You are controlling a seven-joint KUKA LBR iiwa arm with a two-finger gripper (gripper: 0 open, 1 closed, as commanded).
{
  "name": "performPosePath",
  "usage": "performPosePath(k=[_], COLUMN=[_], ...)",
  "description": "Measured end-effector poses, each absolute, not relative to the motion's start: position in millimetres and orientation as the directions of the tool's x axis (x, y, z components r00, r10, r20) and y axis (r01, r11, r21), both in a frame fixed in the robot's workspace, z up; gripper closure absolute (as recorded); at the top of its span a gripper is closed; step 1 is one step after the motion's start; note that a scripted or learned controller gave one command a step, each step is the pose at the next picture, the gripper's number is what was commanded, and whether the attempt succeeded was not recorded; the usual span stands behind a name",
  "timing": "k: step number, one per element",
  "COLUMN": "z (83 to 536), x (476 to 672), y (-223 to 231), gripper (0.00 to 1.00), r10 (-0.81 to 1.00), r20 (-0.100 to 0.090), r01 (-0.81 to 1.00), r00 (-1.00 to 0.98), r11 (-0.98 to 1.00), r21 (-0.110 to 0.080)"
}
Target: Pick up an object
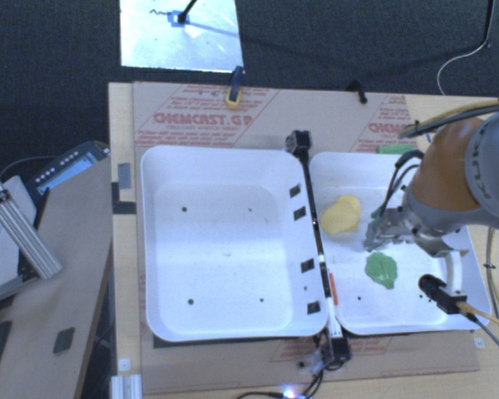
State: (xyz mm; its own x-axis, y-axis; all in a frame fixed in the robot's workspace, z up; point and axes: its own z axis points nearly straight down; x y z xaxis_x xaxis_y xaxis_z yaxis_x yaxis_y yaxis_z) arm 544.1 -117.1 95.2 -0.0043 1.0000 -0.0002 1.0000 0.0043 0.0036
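Bin [474, 302] on the right holds yellow lump [341, 214], green piece [382, 268]; pincer [376, 239] state unclear.

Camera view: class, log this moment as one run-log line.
gripper: over right bin | yellow object: beside it | green object: below it | held: nothing seen

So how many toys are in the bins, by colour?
Yellow: 1, the yellow lump in the right bin.
Green: 1, the green piece, also in the right bin, just below the claw.
Total: 2
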Motion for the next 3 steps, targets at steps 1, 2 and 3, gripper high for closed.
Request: performPosePath(k=[1,2,3], z=[191,214,369], x=[617.3,653.3,671.0], y=[-46,20,24], gripper=[1.00,1.00,1.00], r10=[1.000,1.000,1.000], r20=[0.000,0.001,0.001], r01=[1.000,1.000,1.000], r00=[-0.013,-0.011,-0.007], r11=[0.013,0.011,0.007], r21=[0.015,0.008,0.022])
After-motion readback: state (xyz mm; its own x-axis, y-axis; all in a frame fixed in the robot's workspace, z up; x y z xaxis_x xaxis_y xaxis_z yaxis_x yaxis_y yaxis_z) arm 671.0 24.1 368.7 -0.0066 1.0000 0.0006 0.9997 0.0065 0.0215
